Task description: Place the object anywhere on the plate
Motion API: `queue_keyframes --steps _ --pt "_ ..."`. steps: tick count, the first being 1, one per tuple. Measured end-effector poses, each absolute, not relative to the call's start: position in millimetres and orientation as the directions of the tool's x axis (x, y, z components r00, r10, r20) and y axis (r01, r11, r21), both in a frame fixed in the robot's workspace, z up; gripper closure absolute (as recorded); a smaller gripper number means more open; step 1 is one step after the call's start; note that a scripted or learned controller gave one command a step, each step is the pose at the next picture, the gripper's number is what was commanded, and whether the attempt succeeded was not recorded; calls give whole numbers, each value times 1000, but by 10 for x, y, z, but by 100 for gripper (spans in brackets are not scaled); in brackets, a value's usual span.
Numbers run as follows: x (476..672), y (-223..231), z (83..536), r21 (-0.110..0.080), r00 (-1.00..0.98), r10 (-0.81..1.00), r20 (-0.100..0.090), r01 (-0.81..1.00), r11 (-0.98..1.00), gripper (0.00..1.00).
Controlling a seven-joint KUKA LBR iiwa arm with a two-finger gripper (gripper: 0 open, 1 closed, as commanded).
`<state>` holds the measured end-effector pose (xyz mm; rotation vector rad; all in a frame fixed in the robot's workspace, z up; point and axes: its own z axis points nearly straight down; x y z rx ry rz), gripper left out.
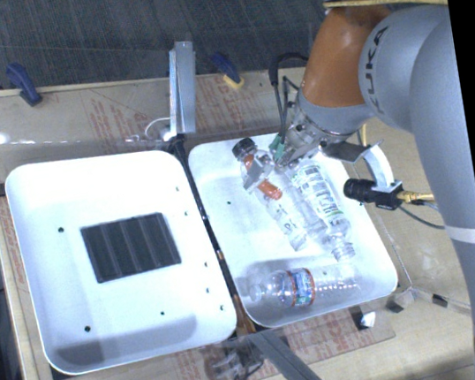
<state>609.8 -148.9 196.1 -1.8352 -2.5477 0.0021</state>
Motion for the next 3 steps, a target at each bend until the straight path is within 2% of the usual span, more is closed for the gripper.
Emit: queue_keyframes --steps 1,2,3 --pt "6078 -365 2039 -6 -355 935 2 935 355 100" --pt "6290 -277 1903 -4 -334 943 1 943 334 100" --pt "5850 226 2099 -4 -620 784 3 784 620 100"
